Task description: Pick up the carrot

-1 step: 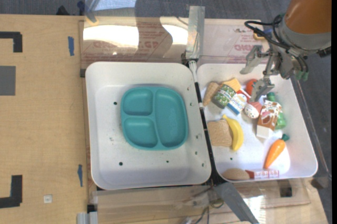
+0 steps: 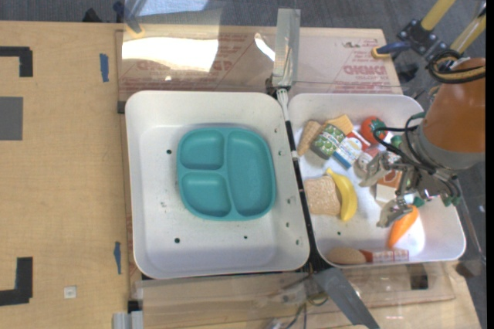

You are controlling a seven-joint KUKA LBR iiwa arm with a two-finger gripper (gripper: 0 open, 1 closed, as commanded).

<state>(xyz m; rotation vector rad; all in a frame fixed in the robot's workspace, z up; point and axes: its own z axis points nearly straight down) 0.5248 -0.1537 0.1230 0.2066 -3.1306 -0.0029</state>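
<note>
The carrot (image 2: 402,228), orange with a bit of green at its upper end, lies tilted on the floor of the right bin (image 2: 457,241), near its front right corner. My gripper (image 2: 395,208) hangs low over the bin, its metal tip directly above and touching or nearly touching the carrot's upper end. The grey arm with its orange band (image 2: 457,115) comes in from the right and hides part of the bin's right side. Whether the carrot is gripped is not visible.
Left of the carrot lie a banana (image 2: 346,196) and a bread slice (image 2: 323,196). Further back sit a green packet (image 2: 329,140), a cheese wedge (image 2: 340,123) and a red item (image 2: 372,127). A teal divided plate (image 2: 227,171) fills the left bin (image 2: 150,242).
</note>
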